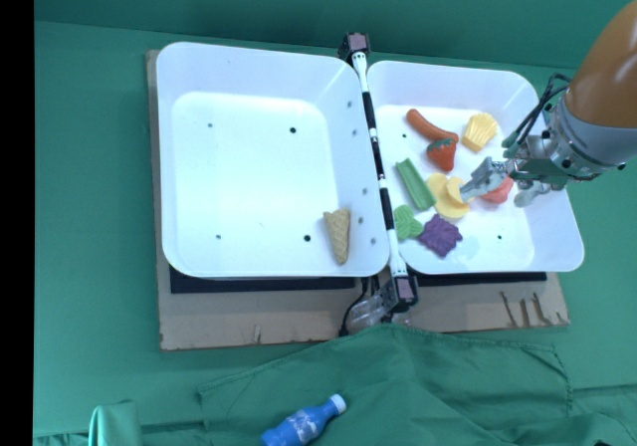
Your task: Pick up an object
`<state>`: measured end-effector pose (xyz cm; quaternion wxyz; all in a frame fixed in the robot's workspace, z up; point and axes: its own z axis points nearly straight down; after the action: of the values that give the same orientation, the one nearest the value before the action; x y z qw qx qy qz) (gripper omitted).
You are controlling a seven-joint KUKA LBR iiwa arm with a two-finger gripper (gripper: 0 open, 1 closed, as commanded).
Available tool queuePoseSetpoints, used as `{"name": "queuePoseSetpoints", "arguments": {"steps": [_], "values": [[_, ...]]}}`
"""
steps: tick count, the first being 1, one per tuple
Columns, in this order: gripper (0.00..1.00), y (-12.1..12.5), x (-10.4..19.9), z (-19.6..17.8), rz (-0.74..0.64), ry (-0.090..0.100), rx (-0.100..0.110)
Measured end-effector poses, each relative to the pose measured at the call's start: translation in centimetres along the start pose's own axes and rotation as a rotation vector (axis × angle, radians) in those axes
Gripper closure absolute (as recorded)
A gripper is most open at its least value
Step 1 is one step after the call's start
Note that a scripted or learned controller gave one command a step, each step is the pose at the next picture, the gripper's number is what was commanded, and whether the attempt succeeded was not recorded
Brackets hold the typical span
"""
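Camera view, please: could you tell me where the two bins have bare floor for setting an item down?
The left bin is mostly bare; only the cone lies near its bottom-right corner. In the right bin, the strip along the top wall and the bottom-right corner are free. Its middle is crowded, from the sausage down to the purple piece, with the gripper there.

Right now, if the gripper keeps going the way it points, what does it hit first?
Probably the yellow toy piece lying just left of the gripper, with the green stick beyond; depth is unclear from above.
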<state>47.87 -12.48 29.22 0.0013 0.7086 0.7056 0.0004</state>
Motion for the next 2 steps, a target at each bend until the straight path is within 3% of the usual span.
{"name": "queuePoseSetpoints", "arguments": {"steps": [1, 2], "values": [[0.00, 0.0, 0.0, 0.0, 0.000, 0.000, 0.000], [0.00, 0.1, -0.3, 6.2, 0.001, 0.001, 0.007]]}}
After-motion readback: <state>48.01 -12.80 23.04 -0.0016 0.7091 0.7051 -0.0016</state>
